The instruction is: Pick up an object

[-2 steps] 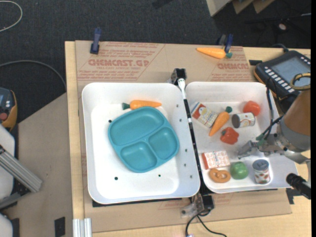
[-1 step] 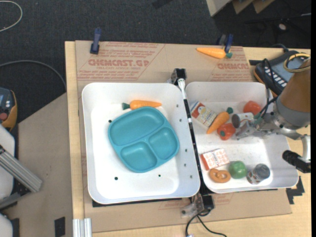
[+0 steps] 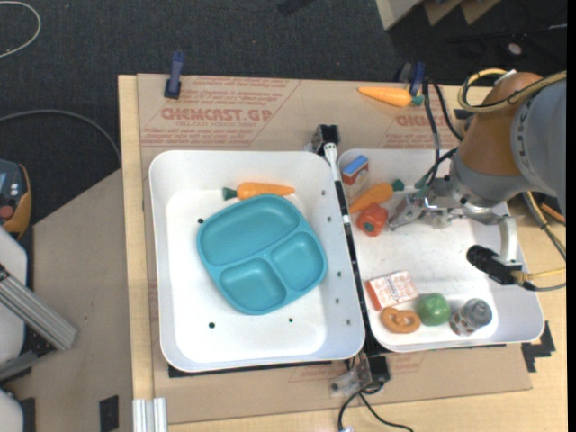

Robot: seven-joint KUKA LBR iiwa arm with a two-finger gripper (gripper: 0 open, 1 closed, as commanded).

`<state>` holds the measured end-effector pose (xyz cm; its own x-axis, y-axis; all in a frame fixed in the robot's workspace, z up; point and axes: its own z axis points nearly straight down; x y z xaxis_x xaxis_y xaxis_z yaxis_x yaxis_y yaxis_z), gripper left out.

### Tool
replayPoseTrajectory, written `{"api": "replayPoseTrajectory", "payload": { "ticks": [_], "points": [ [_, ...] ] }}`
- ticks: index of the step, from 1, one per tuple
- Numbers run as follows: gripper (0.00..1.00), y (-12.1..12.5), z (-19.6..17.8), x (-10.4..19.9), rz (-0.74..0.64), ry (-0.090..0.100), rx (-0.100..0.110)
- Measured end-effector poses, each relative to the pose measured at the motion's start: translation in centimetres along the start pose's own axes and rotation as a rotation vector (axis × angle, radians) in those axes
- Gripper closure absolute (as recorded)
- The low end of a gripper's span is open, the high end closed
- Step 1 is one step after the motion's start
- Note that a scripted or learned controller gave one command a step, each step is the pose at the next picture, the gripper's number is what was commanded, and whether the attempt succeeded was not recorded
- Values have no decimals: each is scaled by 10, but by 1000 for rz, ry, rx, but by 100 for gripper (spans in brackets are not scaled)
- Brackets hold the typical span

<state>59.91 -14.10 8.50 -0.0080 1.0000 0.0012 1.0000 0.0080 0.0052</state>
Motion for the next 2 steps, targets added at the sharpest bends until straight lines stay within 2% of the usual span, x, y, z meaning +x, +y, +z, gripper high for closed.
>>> {"api": "replayPoseTrajectory", "payload": {
  "ticks": [1,2],
  "points": [
    [0,4,-107,87,-3,2,-8],
    [0,-39,-100,90,9,0,10]
  ]
}}
